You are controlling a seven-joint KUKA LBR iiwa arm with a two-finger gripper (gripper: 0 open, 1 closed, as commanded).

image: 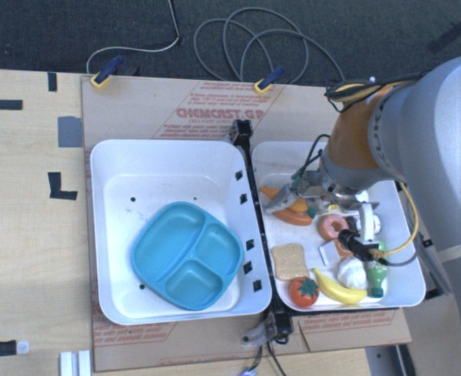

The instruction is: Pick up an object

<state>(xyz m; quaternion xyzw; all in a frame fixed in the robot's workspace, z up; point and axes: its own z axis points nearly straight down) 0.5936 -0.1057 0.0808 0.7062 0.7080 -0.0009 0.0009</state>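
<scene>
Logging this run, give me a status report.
Gripper low in right bin, over carrot. Nothing seen held. Donut, bread close by.

Cardboard sheet [207, 116] under bins, blue clamps [105, 70], looped cable [246, 45]

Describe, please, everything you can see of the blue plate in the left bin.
The blue plate is a light blue tray with rounded corners, and it looks like smooth plastic. Raised ridges divide it into three compartments: one long section on its left side and two smaller ones on its right. Nothing lies in it. It lies flat and face up on the floor of the left bin, turned at an angle to the walls, toward the bin's lower part. Only the bin touches it.
</scene>
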